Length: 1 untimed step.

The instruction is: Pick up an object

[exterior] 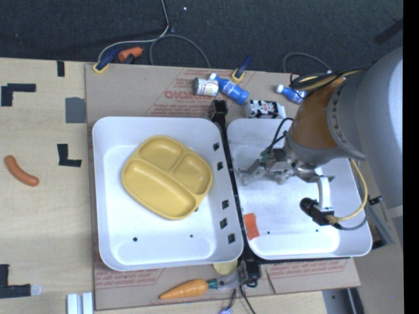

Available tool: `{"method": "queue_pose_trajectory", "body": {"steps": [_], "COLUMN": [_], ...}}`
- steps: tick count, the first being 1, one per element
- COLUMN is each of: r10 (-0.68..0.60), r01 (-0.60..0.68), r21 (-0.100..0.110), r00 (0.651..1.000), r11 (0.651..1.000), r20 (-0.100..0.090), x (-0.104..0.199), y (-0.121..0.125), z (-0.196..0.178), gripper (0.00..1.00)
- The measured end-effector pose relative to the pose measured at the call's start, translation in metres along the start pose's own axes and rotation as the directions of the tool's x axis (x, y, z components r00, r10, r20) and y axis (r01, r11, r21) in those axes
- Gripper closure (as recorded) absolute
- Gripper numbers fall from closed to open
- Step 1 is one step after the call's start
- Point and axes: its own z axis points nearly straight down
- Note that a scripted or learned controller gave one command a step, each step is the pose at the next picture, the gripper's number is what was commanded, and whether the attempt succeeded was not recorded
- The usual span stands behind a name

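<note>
the gripper (247,175) hangs low in the right bin (294,244); how its jaws stand i cannot tell. an orange block (251,226) lies at its 6 o'clock. the yellow tray (167,176) sits at 9 o'clock.

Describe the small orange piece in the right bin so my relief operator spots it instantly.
Start at the right white bin, under the arm. Go to its near-left corner, beside the divider between the bins. The small orange block lies flat there, the one bright orange item on that bin's floor.

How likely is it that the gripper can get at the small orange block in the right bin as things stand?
Probably yes: the orange block lies alone on the right bin's open floor, close below the gripper, with nothing on top of it.
</note>
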Motion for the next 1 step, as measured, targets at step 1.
{"method": "queue_pose_trajectory", "body": {"steps": [1], "r10": [0.0], "r01": [0.0], "r21": [0.003], "r00": [1.0], "r11": [1.0], "r20": [-0.002], "x": [0.0056], "y": [0.0528], "z": [-0.0016], "gripper": [0.0]}}
